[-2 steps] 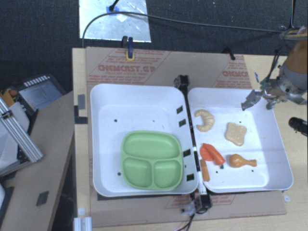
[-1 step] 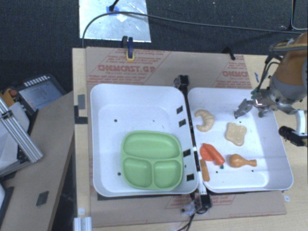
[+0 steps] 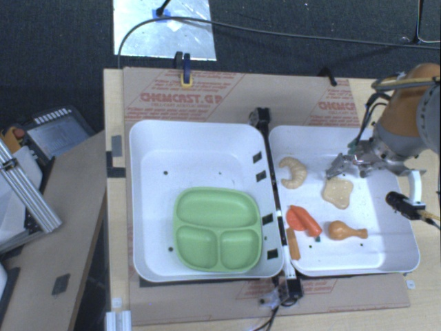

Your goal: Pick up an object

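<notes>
Right bin (image 3: 396,250): drumstick (image 3: 346,232) lengthwise, bone rightward

Red lettering shows on the brown cardboard sheet (image 3: 227,92) lying under the bins: behind the left bin it reads roughly "CHEMCAST GP", printed upside down from this angle. A second red print sits on the same sheet behind the right bin, cut off and too blurred to make out.
</notes>
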{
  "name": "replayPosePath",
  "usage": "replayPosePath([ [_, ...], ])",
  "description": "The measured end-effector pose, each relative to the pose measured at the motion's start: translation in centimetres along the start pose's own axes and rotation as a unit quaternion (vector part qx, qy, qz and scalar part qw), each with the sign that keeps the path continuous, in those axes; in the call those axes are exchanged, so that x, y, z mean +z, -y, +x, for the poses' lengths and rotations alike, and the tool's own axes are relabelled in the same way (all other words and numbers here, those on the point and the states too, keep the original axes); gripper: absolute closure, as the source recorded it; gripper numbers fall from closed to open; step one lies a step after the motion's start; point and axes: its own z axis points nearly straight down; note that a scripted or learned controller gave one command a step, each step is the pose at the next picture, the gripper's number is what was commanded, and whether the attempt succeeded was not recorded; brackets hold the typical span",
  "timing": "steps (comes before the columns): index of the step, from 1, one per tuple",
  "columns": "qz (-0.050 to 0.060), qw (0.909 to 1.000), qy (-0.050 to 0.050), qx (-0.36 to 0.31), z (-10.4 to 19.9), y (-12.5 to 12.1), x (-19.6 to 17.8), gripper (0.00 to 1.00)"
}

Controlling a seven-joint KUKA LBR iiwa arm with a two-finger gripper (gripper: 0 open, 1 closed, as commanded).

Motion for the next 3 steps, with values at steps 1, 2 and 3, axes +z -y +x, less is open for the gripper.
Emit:
replayPosePath([
  [1, -0.003, 1.0, 0.001, -0.001, 0.0, -0.2, -1.4, 1.0],
  [2, -0.003, 1.0, 0.001, 0.0, -0.4, -0.1, -5.8, 1.0],
  [3, -0.003, 1.0, 0.001, -0.001, -0.3, -0.8, -10.4, 1.0],
])
